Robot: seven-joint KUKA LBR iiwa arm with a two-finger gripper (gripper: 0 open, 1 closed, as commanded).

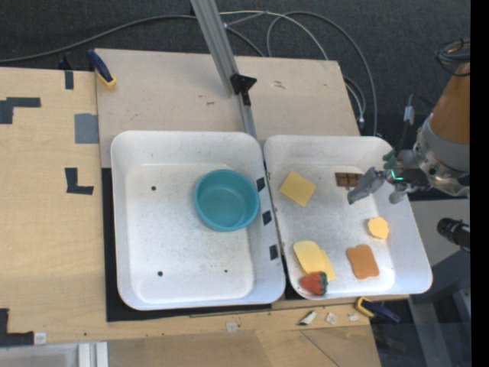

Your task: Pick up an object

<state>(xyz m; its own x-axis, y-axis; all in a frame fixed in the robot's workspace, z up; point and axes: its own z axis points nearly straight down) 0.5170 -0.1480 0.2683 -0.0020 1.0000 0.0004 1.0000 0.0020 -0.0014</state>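
My gripper (381,191) hangs over the right side of the right bin (406,281), open, with nothing between its two grey fingers (364,187). A small brown block (347,179) lies just left of the left finger. Below the gripper sits a small round yellow piece (377,228). Further toward the front lies an orange slab (363,262). A yellow square (297,188) rests at the bin's left. A pale yellow piece (312,256) and a red strawberry-like item (313,284) lie at the front left.
The left bin (137,205) holds a blue bowl (226,199). A grey metal pole (221,44) slants down to the gap between the bins. Cables run behind the bench. Small clamps sit at the bench's edges.
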